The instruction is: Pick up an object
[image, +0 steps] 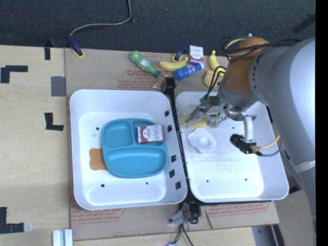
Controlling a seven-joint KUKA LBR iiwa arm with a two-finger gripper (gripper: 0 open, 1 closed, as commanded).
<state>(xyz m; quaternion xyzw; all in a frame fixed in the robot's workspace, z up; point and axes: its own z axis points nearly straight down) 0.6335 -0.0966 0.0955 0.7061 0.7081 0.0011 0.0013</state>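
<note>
Where fingers [197, 118] reach, yellow object [201, 122]

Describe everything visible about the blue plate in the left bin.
The blue plate is a rounded-rectangle tray, smooth and plastic-looking, split by raised ridges into three compartments: two small ones at the top, one wide one below. It lies flat, right side up, near the middle of the left bin. A small red-and-white carton rests in its upper right compartment. A tan piece touches its left edge.

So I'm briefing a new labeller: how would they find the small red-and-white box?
Start at the left white bin, which holds a blue divided plate. The red-and-white box lies in the plate's upper right compartment. An orange-brown piece sits at the plate's left edge.
</note>
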